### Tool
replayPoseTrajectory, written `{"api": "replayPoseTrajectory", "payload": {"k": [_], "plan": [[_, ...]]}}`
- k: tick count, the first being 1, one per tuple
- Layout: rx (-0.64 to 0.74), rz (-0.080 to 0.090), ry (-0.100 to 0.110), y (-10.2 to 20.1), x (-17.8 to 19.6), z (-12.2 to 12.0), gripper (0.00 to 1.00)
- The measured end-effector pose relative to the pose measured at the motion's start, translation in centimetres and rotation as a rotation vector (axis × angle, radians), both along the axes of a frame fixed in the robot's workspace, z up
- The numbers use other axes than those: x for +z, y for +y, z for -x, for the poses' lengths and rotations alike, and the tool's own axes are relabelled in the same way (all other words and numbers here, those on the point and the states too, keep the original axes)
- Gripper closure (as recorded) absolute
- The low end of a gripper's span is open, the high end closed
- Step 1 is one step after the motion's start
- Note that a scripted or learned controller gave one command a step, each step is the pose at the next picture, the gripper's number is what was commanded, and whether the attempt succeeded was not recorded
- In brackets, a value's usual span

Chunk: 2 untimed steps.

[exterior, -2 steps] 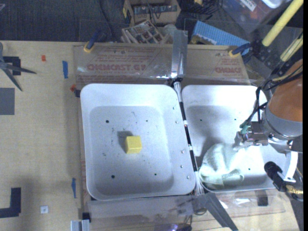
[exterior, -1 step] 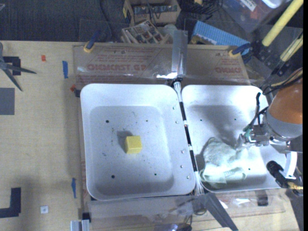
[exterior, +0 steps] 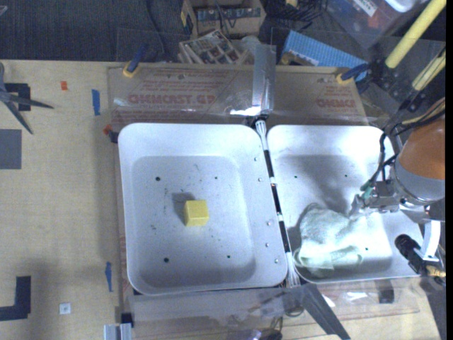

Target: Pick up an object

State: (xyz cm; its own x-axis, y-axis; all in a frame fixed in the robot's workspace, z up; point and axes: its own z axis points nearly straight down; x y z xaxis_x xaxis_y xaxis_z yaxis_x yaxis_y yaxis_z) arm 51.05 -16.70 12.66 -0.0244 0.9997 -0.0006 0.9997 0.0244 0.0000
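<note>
Camera view from above, at a slant: two shallow white bins side by side on a wooden bench point(exterior: 56, 211). Left bin point(exterior: 134, 154) with one small yellow block point(exterior: 197, 212) near the middle of its floor, slightly toward the near edge, sitting square with no clear long axis, well apart from every wall. Right bin point(exterior: 318, 144) with a crumpled pale cloth point(exterior: 324, 238) heaped against its near edge, long axis roughly along that edge, from near the divider toward the right wall. Grey arm point(exterior: 421, 165) with orange band over the right bin's right edge, gripper point(exterior: 362, 202) low at the cloth's upper right end, seemingly touching or just above it. Jaw state: cannot tell. Beyond the bins' far edge, a taped clear sheet point(exterior: 184, 94), blue clamps point(exterior: 138, 57), cables and boxes.
</note>
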Motion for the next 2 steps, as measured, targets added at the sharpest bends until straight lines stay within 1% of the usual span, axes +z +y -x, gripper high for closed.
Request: {"api": "replayPoseTrajectory", "payload": {"k": [2], "plan": [[-0.005, 0.004, -0.005, -0.30, 1.94, -0.03, 1.00]]}}
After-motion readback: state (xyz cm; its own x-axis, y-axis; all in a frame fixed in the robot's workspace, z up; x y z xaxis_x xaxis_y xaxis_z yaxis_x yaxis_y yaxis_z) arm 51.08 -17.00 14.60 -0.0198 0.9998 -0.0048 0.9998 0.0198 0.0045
